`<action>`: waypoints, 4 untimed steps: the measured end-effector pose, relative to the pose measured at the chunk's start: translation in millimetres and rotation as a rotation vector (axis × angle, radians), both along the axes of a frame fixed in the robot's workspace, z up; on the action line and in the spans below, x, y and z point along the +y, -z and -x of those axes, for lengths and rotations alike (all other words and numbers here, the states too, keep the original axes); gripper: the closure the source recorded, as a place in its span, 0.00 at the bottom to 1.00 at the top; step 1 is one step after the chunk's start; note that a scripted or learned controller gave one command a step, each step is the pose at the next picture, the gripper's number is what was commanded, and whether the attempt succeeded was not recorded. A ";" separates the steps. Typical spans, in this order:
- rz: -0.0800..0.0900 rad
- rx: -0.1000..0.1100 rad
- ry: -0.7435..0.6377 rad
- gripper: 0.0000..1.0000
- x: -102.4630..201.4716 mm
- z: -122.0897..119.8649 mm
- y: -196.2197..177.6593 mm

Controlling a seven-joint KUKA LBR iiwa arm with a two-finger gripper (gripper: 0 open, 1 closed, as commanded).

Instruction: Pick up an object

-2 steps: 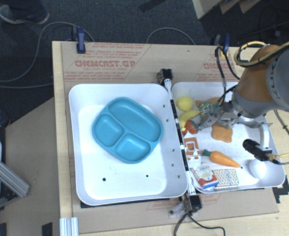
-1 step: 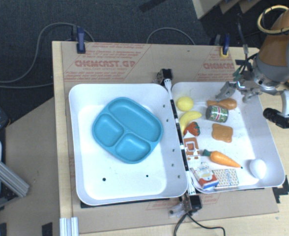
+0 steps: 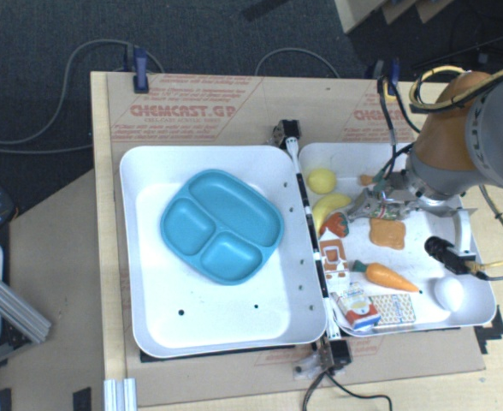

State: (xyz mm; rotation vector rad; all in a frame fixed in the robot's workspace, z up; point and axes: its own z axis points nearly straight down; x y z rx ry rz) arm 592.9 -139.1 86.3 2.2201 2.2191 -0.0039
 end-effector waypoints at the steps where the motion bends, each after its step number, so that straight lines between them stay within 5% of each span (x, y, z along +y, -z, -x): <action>1: 0.000 -0.011 -0.004 0.00 -19.5 -77.7 -30.4; 2: -0.007 0.007 0.001 0.00 6.6 -13.2 -15.7; 3: -0.003 0.000 0.002 0.00 -3.4 52.7 0.9; 4: 0.001 -0.008 0.001 1.00 -3.8 48.9 -11.1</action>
